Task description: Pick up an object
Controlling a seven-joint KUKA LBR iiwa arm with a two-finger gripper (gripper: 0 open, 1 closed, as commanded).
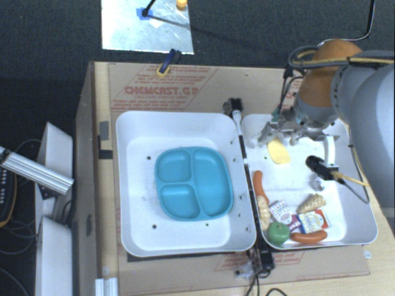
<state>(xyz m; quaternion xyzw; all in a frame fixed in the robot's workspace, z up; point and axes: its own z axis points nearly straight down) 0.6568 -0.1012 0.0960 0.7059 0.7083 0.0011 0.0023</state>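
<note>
White bins [133,165]: 2 | blue tray [193,183]: 1 | end effector [285,135]: grip state unclear

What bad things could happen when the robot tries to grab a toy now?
1. The gripper hangs by the yellow piece, which looks flat; the fingers might slide off it.
2. The toys at the right bin's near end lie crowded, so grabbing the green ball could knock the hot dog.
</note>
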